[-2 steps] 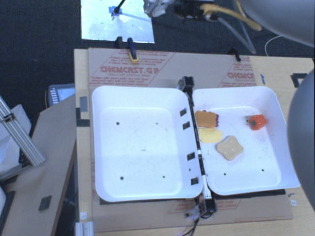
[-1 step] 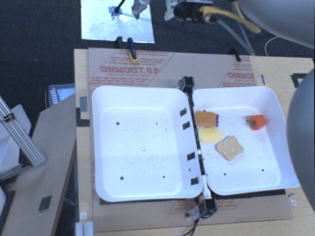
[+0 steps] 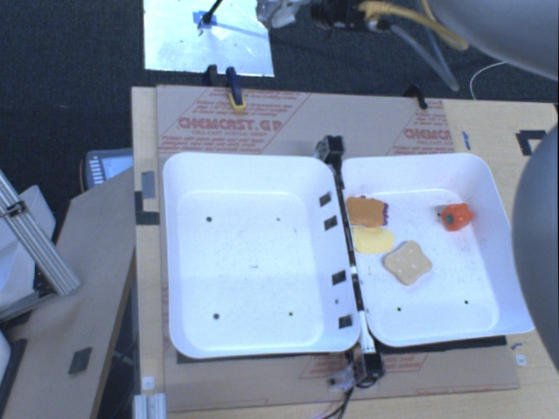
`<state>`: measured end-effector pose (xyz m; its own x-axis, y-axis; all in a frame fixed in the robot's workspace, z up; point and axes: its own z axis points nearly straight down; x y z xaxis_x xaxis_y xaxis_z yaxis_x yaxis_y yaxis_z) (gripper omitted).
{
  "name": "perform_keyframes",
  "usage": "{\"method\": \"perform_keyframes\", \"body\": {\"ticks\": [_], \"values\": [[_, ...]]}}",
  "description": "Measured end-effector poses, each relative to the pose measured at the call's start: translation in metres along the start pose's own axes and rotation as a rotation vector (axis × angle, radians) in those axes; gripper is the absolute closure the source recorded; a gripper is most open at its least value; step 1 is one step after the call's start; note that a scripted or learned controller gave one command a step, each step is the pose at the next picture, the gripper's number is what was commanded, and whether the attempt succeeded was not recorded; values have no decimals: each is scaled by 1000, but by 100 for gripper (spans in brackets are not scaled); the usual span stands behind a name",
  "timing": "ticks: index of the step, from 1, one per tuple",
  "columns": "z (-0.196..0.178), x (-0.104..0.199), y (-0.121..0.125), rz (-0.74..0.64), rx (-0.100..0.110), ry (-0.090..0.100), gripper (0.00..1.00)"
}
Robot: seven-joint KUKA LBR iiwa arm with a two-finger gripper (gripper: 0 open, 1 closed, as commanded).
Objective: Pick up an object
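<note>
On the bench, two white bins sit side by side. All the candidate things lie in the right bin (image 3: pixel 489 208). An orange-brown piece with a purple edge (image 3: pixel 366 211) is near the divider, and a flat yellow piece (image 3: pixel 373 240) lies just below it, touching or nearly touching it. A tan toast-like slice (image 3: pixel 407 262) rests just beside the yellow one, lower and to the right. A small orange-red object with a dark spot (image 3: pixel 455 216) sits well apart from these three, toward the far right side.

The gripper (image 3: pixel 281 0) is at the top of the view, high above the bench and far from both bins, with nothing visible in it. How far it is open, I cannot tell from this angle.

The step in hand, as I judge it, is to choose a target and approach. The orange-red object seems the best choice: it stands alone and looks taller than the others, so the jaws can close on its sides without disturbing a neighbour. The flat pieces look thin and crowded, so a grasp there may slip or push two things at once. It is better to come straight down, centred over the target, with the jaws wide, and to close only when low enough.
</note>
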<state>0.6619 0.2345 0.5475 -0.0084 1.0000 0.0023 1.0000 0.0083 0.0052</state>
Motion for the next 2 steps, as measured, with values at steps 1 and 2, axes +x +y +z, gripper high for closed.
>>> {"method": "perform_keyframes", "body": {"ticks": [1,2], "values": [[1,0,0,-1,1,0,0],[-11,1,0,-4,-2,1,100]]}}
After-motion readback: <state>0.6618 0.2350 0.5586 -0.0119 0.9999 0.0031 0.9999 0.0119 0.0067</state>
